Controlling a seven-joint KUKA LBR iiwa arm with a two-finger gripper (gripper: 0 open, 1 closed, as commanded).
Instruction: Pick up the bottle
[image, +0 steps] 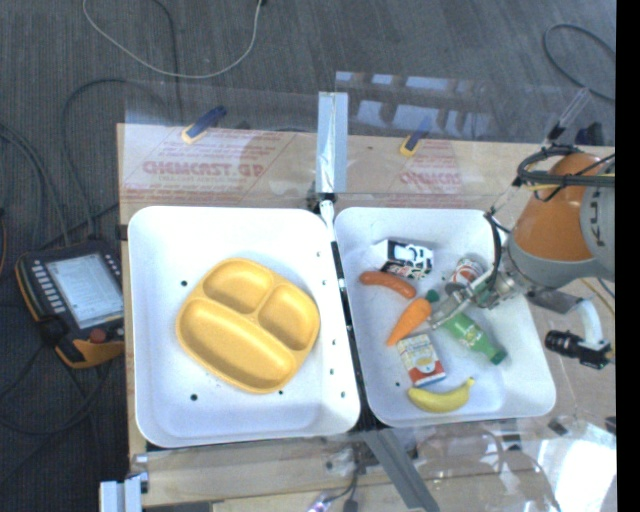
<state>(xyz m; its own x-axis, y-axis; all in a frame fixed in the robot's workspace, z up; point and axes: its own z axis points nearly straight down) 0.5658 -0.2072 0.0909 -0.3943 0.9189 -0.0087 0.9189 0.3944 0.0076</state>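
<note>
You're looking down on two white bins side by side. The left bin (160, 400) carries a yellow divided tray (248, 322) sitting near its middle. The right bin (520, 395) is where the action is.

The arm (560, 235) comes in from three o'clock, orange band showing, and its gripper (462, 298) is low over the middle of the right bin. The bottle (472, 335), green with a darker cap, lies on its side just at five o'clock of the gripper, running from the bin's centre towards four o'clock. The gripper's tip sits right by the bottle's upper end, perhaps touching it; the view is too cluttered there for you to be sure. Whether the fingers are spread or pressed together, you cannot tell, and nothing is clearly pinched between them.

Around it: a carrot (409, 321) lies just at nine o'clock of the bottle, its green top near the gripper. A sausage (387, 284) rests at eleven o'clock of the carrot. A black-and-white packet (409, 257) sits at twelve o'clock of the bin, a small can (466, 270) just beside the gripper. A red-and-white carton (421, 360) lies at six o'clock, with a banana (441, 397) beneath it near the bin's front edge.
</note>
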